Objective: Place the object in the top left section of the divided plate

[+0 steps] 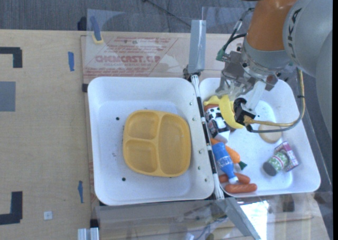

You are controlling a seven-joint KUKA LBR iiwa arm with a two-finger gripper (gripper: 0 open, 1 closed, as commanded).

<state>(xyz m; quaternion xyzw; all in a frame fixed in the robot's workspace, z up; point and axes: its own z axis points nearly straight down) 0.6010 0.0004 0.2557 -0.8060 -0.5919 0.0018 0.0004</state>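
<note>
Banana (227,111) lies at the right bin's (303,144) left edge, under the hand (238,92); whether its fingers grip, I cannot tell. Best lift straight up, then cross to the plate's (157,142) far-left section.

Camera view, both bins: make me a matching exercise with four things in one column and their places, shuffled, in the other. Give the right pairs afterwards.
Things:
1. divided plate
2. green can
3. blue bottle
4. banana

Places:
A. near the right bin's front right corner, lying on its side
B. just below the gripper, at the right bin's left side
C. middle of the left bin
D. along the right bin's left wall, toward the front

Pairs: 1-C, 2-A, 3-D, 4-B
</note>
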